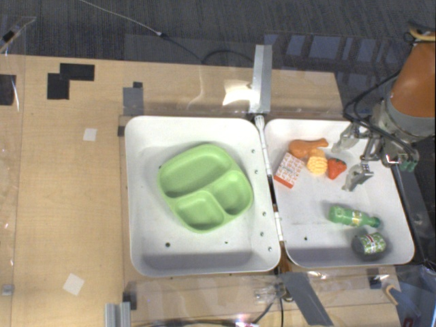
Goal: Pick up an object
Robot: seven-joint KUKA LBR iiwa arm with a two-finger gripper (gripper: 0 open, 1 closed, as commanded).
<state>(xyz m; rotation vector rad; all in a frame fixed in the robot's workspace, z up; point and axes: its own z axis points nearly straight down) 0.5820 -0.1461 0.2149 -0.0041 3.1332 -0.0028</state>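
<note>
My gripper [353,157] hangs over the right bin [300,240], open, with nothing between its fingers [357,176]. Just left of it lie a red strawberry-like piece [335,168], a yellow corn-like piece [316,163] and an orange drumstick-like piece [306,146]. A red-and-white packet [289,170] lies further left. Nearer the front rest a green bottle [353,216] and a green can [369,244].
The left bin [146,251] holds a green divided plate [204,186]. A metal post [262,77] stands behind the divider between the bins. The arm with its orange band [417,84] comes in from the upper right.
</note>
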